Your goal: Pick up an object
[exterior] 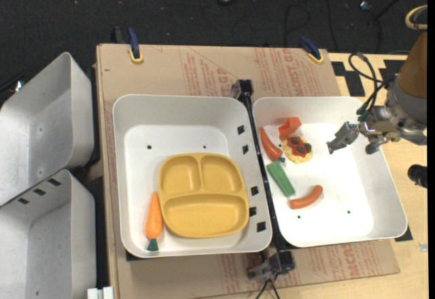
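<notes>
Two white bins are seen side by side on a brown board (204, 66). In the left bin (129, 155), a yellow tray (203, 196) with three parts is found. An orange carrot (153, 217) lies just beside the tray, on its left side, with its green end pointing down.

In the right bin (353, 202), the toy food is gathered near the left wall. A red sausage (270, 145) is placed close to that wall. A small red block (289, 126) sits just above a little pizza (298, 149). A green stick (280, 179) lies below the red sausage, tilted. Another sausage (306, 197) is set below and to the right of the green stick, a little apart from it.

The arm (411, 83) is seen coming in from the right. The gripper (356, 138) is held above the right bin, to the right of the pizza and apart from it. Its fingers (340, 139) are spread apart, and nothing is held between them.
</notes>
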Action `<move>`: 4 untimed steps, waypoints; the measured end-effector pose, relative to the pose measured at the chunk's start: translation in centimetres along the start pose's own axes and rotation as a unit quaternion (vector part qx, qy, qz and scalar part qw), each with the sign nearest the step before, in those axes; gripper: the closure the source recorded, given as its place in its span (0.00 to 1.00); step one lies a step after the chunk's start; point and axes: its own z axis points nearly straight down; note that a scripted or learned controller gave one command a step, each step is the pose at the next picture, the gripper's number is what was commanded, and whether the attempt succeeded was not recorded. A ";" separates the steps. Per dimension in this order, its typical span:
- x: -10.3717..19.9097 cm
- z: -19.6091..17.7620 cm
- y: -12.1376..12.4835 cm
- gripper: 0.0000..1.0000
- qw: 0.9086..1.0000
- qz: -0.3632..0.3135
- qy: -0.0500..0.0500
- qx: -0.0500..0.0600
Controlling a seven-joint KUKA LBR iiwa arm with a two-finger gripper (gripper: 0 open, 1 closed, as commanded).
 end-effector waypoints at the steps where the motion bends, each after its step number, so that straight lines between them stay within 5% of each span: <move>1: 0.0 -0.6 0.2 0.00 1.000 -0.001 -0.001 -0.005; 4: 0.6 15.2 1.7 0.00 1.000 0.000 -0.001 -0.003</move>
